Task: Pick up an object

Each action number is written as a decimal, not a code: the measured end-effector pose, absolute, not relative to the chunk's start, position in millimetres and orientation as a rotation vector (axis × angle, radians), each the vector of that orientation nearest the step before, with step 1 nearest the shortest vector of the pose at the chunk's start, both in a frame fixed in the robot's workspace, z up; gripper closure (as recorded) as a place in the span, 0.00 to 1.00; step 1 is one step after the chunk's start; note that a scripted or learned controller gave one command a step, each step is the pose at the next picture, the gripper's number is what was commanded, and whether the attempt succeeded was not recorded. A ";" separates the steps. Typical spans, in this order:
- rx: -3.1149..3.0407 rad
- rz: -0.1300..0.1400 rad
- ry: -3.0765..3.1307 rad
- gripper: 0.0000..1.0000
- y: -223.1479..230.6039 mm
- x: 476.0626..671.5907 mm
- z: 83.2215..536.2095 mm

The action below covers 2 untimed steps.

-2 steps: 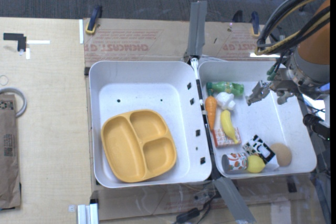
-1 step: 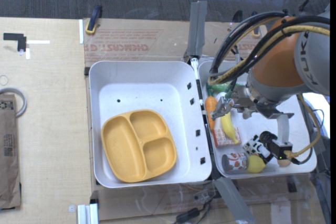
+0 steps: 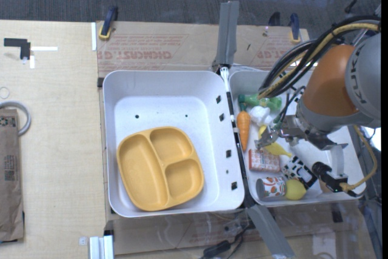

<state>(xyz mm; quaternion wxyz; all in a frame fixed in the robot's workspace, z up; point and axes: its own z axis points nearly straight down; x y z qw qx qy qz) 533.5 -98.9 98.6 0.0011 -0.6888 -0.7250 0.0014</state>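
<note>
- Your arm (image 3: 336,85) reaches in from the right and hangs low over the right bin (image 3: 357,188).
- The end effector (image 3: 271,137) sits over the middle of that bin's clutter; you cannot tell how it is set, as the wrist and cables cover it.
- Just left of it you see a carrot (image 3: 243,125) lying along the bin's left wall.
- Beyond the carrot, at the far end, lie a green item (image 3: 250,100) and a white item (image 3: 259,113), touching.
- A yellow piece (image 3: 279,149) lies just beneath the end effector; whether it is being touched is unclear.
- Nearer to you is a red-and-white packet (image 3: 263,161), then a can (image 3: 271,187) on its side with a lemon (image 3: 295,190) against it.
- A black-and-white object (image 3: 301,170) lies right of the packet.
- In the left bin (image 3: 157,88) you have a yellow divided plate (image 3: 160,167), in the near left part.
- On the tabletop (image 3: 54,130), far left, lies a brown bag (image 3: 10,173).
</note>
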 end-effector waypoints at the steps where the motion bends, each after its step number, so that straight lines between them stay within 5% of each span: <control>1: -2.164 0.009 -2.271 1.00 -99.9 533.1 104.7; 2: -2.028 0.007 -2.395 1.00 -41.2 561.2 188.5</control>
